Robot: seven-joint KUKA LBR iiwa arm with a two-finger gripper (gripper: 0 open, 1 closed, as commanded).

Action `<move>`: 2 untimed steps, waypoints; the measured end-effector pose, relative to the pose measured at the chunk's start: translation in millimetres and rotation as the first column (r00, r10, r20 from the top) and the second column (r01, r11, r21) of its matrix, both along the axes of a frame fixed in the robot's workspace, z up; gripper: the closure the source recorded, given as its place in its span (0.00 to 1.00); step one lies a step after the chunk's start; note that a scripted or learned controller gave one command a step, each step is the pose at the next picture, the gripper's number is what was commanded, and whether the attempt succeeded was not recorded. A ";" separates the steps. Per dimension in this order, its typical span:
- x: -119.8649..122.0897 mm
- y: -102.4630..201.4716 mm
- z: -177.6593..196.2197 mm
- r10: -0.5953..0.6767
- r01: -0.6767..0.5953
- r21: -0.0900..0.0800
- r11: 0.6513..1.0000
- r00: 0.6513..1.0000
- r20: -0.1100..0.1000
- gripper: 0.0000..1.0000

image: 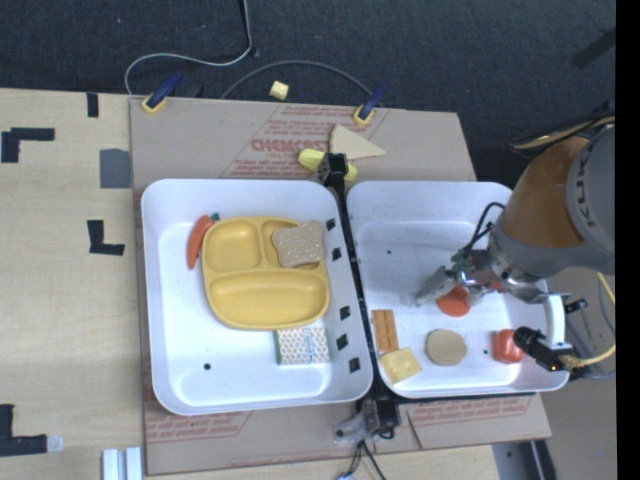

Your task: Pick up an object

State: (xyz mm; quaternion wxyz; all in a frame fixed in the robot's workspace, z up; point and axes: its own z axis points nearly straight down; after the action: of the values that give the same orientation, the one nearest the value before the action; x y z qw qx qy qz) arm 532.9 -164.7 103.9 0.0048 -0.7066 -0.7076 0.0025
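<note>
My gripper [448, 286] is low in the right bin [420, 213], near its middle. It hangs right above a small red round object [456, 305], touching or nearly touching its upper edge. A tan round cookie [445, 347] lies just in front of that. A red piece [505, 345] sits to the right near the bin's front corner. A yellow cheese wedge [400, 365] and an orange-brown cracker [383, 325] lie at the bin's left front. Nothing can be seen lifted off the bin floor.
The left bin [170, 368] holds a yellow divided plate [262, 293] with a bread slice [300, 244] on it, an orange carrot [198, 240] at its left and a patterned square [302, 346] in front. A black divider [345, 268] separates the bins.
</note>
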 end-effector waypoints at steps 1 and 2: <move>-40.6 -13.4 -18.3 -0.002 0.002 -0.005 1.000 1.000 0.017 0.00; 13.2 23.8 -17.1 0.003 -0.003 -0.007 1.000 1.000 0.016 0.00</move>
State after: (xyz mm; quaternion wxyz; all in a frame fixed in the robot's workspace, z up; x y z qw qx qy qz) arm 546.1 -140.8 86.8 -0.0031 -0.7057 -0.7086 -0.0006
